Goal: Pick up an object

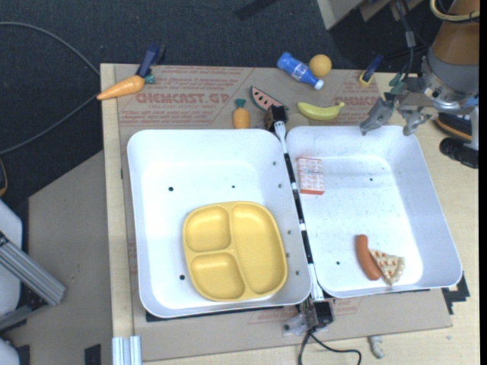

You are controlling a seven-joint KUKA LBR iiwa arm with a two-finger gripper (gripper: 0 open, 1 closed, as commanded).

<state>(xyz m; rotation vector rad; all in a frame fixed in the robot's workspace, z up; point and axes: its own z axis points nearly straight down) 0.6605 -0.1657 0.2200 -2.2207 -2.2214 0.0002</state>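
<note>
Gripper [395, 119] hung over right bin's [426, 173] far rim, fingers spread, nothing between them. Sausage [367, 256] touched pizza slice [388, 265] at near edge (likely targets). Risk: descent nudging both, grasp closing empty.

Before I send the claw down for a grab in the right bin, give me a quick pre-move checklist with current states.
1. Claw open: ok, fingers spread, nothing between them.
2. Claw over a target: not ok, it sits at the right bin's far rim, away from the items.
3. Targets in bin: ok, hot dog, pizza slice, small card.
4. Target isolated: not ok, hot dog and pizza slice touch.
5. Card graspable: cannot tell, looks flat.
</note>
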